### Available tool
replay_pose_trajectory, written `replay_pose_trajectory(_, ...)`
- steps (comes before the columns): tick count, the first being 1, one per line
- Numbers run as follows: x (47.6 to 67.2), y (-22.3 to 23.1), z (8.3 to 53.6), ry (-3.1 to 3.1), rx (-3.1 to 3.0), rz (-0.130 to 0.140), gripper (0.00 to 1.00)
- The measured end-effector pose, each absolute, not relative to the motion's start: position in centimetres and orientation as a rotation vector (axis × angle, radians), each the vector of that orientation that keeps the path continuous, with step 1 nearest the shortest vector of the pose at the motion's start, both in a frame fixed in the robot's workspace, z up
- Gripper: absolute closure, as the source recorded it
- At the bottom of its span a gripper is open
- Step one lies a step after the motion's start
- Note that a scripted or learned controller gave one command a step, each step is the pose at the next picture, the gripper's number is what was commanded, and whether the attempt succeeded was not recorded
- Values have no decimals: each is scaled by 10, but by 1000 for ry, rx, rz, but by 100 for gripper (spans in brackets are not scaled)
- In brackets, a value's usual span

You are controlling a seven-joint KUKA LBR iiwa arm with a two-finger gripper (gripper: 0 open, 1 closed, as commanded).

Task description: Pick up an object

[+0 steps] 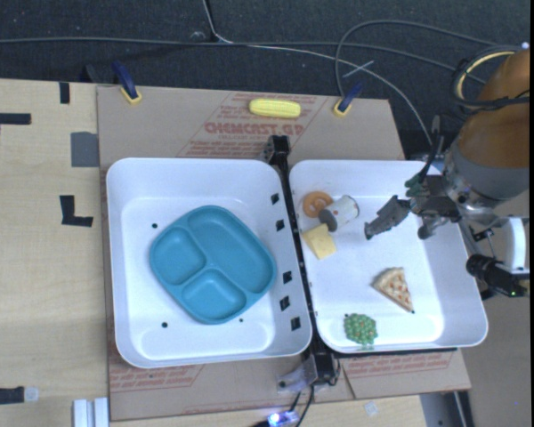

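The right bin (454,323) holds a pizza slice (394,287), a green broccoli piece (360,328), a yellow cheese block (319,242), an orange ring-shaped item (316,204) and a small white cup-like item (343,210). My gripper (402,221) hangs over the right part of that bin, above and right of the pizza slice. Its two dark fingers (383,220) are spread apart, with nothing between them.
A blue divided plate (212,262) lies in the left bin (125,238). A yellow corn cob (274,108) rests on the cardboard behind the bins. Black clips line the divider (289,229) between bins. Cables run across the dark floor at the back.
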State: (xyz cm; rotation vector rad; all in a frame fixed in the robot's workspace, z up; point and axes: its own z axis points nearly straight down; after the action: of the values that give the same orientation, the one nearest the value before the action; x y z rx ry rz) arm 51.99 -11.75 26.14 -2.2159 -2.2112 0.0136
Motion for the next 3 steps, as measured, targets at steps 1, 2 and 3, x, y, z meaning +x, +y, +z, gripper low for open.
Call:
replay_pose_trajectory(1,522,-117,268,-2222,-2219,1,0)
replay_pose_trajectory(2,519,-119,225,-2220,-2219,5,0)
replay_pose_trajectory(3,516,-119,181,-2218,-2218,7,0)
